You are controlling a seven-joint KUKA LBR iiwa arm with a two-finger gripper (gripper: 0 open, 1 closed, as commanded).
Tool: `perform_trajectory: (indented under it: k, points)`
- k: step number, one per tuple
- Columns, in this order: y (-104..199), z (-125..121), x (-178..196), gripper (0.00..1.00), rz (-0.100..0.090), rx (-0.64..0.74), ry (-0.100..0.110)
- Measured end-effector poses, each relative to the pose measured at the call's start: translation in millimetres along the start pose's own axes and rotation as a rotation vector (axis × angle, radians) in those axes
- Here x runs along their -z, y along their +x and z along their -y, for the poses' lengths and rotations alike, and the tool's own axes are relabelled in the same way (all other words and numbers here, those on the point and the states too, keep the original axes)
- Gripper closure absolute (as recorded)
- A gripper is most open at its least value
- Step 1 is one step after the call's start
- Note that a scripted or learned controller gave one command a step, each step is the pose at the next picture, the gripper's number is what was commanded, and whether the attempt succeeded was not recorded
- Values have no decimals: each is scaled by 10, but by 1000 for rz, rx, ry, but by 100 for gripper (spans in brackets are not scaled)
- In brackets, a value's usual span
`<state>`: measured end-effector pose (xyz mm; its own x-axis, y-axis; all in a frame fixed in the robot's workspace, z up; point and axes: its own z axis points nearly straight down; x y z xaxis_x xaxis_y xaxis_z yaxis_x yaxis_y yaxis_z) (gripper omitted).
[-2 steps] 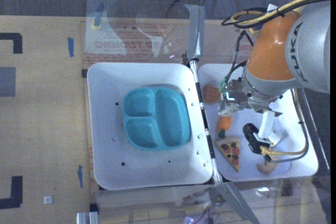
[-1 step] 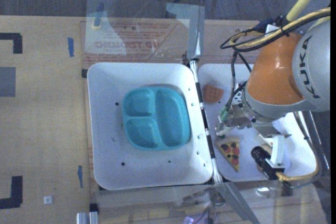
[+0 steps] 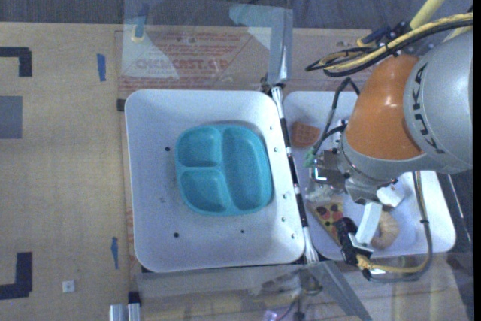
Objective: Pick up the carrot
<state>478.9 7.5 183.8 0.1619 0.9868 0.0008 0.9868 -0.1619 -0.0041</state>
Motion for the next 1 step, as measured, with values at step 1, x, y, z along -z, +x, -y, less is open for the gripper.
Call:
perform_trajectory:
  k: [1]
  points:
    - [-756, -190, 7, 100, 1, 347, -4]
